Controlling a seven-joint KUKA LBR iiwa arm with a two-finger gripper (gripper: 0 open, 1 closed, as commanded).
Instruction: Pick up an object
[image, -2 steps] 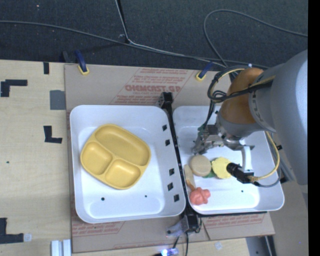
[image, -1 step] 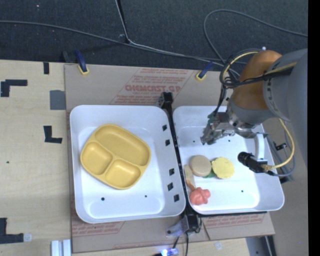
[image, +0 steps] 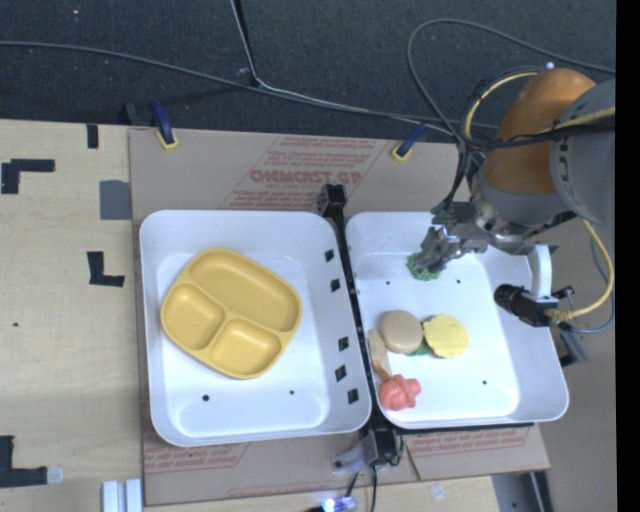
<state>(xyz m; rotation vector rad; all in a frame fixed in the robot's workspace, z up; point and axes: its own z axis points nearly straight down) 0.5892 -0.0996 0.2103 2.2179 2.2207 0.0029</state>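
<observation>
Down low at the far-left part of the right bin, gripper poised right over a small green object, tips at or touching its upper edge. Cannot tell from this slant whether the jaws are spread, pressed together, or already pinching the green piece; too blurred and too small. Probably at the grasp step: lowered onto the target, lift not yet made.

Next, likely: close squarely on the green object, then rise straight up, keeping clear of the bin's near wall and the divider between the bins.

Further out, near the bin's middle: a tan round piece touching a yellow round piece, with a pink lumpy toy just below. Beyond, in the left bin, a yellow divided tray, well apart from the work.
</observation>
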